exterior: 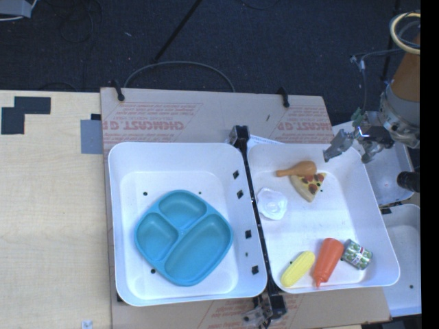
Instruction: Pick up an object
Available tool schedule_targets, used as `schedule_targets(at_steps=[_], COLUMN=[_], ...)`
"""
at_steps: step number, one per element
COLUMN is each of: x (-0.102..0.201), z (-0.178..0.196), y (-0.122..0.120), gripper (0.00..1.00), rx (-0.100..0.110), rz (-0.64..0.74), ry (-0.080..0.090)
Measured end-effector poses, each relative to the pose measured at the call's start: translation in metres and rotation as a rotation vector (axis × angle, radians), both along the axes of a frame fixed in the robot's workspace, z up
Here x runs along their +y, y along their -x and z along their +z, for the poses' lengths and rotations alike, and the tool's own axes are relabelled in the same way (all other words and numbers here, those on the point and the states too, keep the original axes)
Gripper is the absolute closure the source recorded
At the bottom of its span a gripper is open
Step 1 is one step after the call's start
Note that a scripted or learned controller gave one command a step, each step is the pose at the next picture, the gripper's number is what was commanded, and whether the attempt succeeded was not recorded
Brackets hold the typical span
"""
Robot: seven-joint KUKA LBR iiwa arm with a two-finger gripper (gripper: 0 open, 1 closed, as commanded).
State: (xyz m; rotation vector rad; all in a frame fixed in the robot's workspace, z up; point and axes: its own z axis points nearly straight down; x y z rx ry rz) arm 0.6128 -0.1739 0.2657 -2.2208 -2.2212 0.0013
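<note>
While poised open over right bin's (370, 204) upper right rim, hand (357, 144) grips nothing; drumstick (299, 169) just left and below, lying level, narrow end pointing left.

right bin (357, 184) middle open, toys along edges

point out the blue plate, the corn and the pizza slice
blue plate (182, 237), camera view, on the ridge between its compartments
corn (297, 269), camera view, middle of the yellow cob
pizza slice (309, 184), camera view, centre of the topped face
</note>
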Motion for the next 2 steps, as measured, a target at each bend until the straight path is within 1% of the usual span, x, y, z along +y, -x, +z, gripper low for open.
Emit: schedule_targets(at_steps=[1,2], x=[0.003,0.010], z=[-0.056,-0.106], y=[0.010,0.004], gripper=[0.00,0.00], rx=[0.007,0.006], rz=[0.000,0.002], ry=[-0.002,-0.002])
